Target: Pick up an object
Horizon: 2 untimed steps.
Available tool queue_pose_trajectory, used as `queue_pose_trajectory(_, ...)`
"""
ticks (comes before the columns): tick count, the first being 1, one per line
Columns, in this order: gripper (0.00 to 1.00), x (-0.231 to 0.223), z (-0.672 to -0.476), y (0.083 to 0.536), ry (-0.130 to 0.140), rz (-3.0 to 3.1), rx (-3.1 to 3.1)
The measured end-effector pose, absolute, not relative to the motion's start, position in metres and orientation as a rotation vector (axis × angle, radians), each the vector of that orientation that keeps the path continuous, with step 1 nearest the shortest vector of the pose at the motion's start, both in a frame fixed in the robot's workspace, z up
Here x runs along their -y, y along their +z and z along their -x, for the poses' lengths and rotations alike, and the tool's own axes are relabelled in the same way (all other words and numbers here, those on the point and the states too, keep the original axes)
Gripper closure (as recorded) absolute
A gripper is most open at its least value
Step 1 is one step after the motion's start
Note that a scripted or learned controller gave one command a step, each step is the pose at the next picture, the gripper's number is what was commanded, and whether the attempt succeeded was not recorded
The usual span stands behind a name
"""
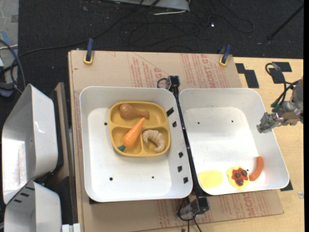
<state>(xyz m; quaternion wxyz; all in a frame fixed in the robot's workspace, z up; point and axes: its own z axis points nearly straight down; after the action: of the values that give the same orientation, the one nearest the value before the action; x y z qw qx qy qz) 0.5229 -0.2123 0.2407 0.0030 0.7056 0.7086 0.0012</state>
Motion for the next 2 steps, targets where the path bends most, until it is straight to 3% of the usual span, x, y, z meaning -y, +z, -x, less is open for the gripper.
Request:
queue_pose_trajectory(1,1.0,0.212,-0.524,0.264,0.002,-2.214,-2.222)
queue_pose_trajectory(2,1.0,0.156,-0.525,0.27,0.002,-2.213,-2.23)
